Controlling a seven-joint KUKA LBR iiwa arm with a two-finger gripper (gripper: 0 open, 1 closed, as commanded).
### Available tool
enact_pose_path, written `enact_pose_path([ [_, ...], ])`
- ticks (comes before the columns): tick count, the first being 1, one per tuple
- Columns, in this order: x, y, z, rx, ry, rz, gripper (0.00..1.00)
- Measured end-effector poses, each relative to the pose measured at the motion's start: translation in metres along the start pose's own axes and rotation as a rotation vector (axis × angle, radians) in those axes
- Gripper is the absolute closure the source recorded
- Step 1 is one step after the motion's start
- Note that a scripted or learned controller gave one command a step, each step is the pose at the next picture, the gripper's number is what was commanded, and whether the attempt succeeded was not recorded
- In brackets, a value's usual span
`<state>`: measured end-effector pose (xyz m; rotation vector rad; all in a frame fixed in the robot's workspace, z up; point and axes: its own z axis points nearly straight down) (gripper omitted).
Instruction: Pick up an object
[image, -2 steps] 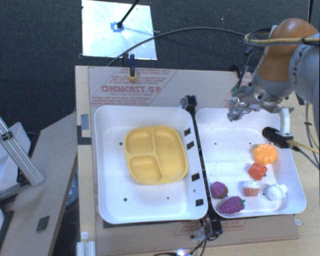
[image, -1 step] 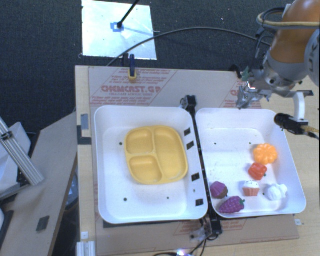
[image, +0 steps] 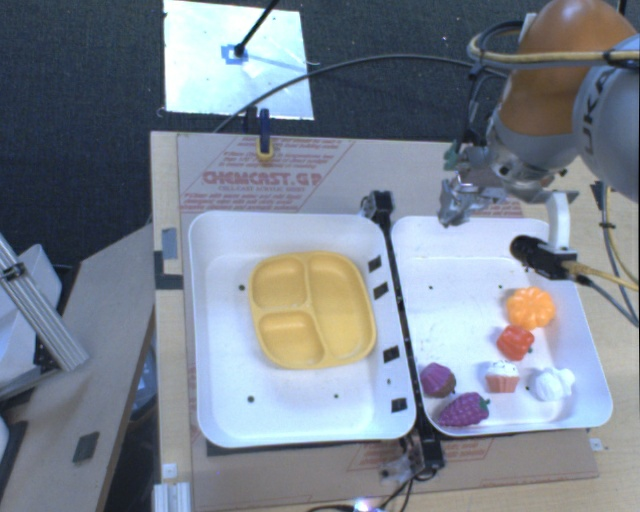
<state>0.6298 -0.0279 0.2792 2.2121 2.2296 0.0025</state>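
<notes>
**Camera view: gripper over the right bin's far edge**

You see the gripper (image: 457, 210) above the far rim of the right bin (image: 450, 300), near the divider; whether its jaws are apart or together, you cannot tell. Open floor fills the bin's middle and far part. Toys crowd the near right corner: an orange pumpkin (image: 529, 307), a red piece (image: 515, 342), a cupcake (image: 503, 377), a white toy (image: 551, 383), a purple piece (image: 437, 379) and grapes (image: 463, 409). A yellow tray (image: 310, 308) sits in the left bin (image: 215, 330).
</notes>
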Motion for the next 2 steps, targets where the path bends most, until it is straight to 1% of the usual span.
enact_pose_path([
  [1, 0.048, -0.015, 0.000, 0.001, 0.000, 0.000, 1.00],
  [2, 0.089, -0.035, 0.016, 0.002, 0.001, -0.001, 1.00],
])
